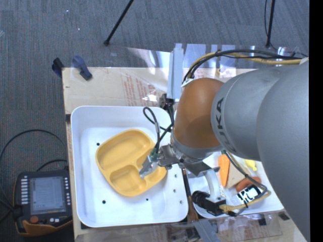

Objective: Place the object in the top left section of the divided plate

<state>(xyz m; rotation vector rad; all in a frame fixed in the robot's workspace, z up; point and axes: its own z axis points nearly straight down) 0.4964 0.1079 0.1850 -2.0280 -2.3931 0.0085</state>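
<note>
Camera view: looks down at a slant on the tabletop [101,87] with my two white bins side by side.
My arm: it comes in from the right, grey with an orange band [202,117], and it covers much of the right bin [272,198].
My claw [147,168]: it is low over the right edge of the divided plate, where the sections meet. The metal tips are small and partly in shadow, so I cannot tell how far apart they stand, and I cannot tell if something is between them.
Divided plate [126,160]: yellow, it lies flat in the left bin [88,130], near the middle of it. It has one large section to the upper left and smaller sections to the lower right.
Top left section: I see plain yellow surface there.
Object of the task: I cannot tell which thing it is; near my claw tips the picture is too unclear.
Carrot [223,169]: orange, it lies in the right bin, just beside my wrist.
Other things in the right bin: a red piece [245,183] and a yellow piece [251,164], both partly hidden by my arm.
Cable [151,120]: black, it loops from my wrist above the plate.
Pendant [44,195]: a hand controller with a screen, on the floor to the left of the tabletop.
</note>
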